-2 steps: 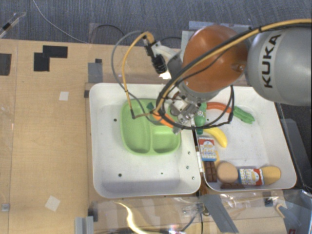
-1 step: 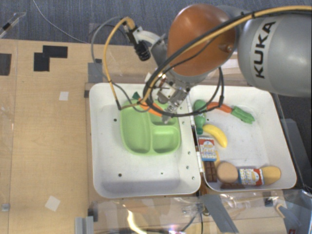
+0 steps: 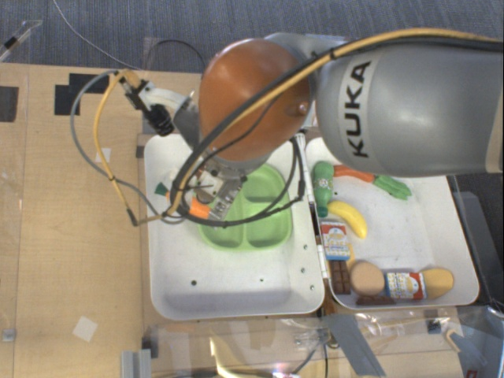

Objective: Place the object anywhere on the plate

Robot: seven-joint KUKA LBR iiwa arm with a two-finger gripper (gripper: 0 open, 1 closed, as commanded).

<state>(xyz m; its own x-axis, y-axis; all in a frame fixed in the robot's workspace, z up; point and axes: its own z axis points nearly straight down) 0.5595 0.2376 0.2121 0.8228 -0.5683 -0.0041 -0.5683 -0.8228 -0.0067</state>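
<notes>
- The green plate, divided into compartments, lies in the left white bin and serves as the landmark here.
- The tool hangs over the plate's left edge, below the arm's orange band.
- A small orange object sits at the tool's tip, just left of the plate's rim; whether it is actually pinched there, and how wide the tool stands, cannot be told.
- Cables loop out to the left of the plate, across the tabletop.
- Right of the plate, in the right white bin: a green bottle, a carrot, a banana, a small carton, a chocolate bar, a brown egg-shaped item and a labelled bottle.
</notes>
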